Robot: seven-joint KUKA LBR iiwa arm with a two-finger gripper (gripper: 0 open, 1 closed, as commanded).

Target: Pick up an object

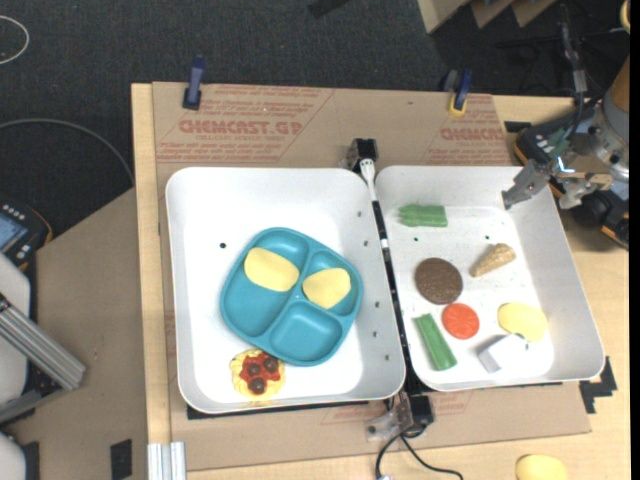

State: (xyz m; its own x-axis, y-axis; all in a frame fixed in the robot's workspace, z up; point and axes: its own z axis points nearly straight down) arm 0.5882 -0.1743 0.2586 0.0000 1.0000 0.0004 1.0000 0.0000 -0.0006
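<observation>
My gripper (545, 190) hangs over the far right corner of the right bin (570, 268), open, with nothing between its fingers. Below it in that bin lie a green block (422, 215), a tan cone-shaped piece (493, 259), a brown disc (438, 280), an orange disc (460, 320), a yellow lump (522, 320), a green bar (435, 341) and a small grey block (490, 354). The tan cone-shaped piece is the closest to the gripper, a little nearer the camera and to the left.
The left bin (200, 228) holds a blue divided plate (290, 296) with two yellow pieces, and a small pizza-like toy (257, 371) at its front. A black divider (380, 238) runs between the bins. Another yellow thing (540, 466) lies off the bench at the front right.
</observation>
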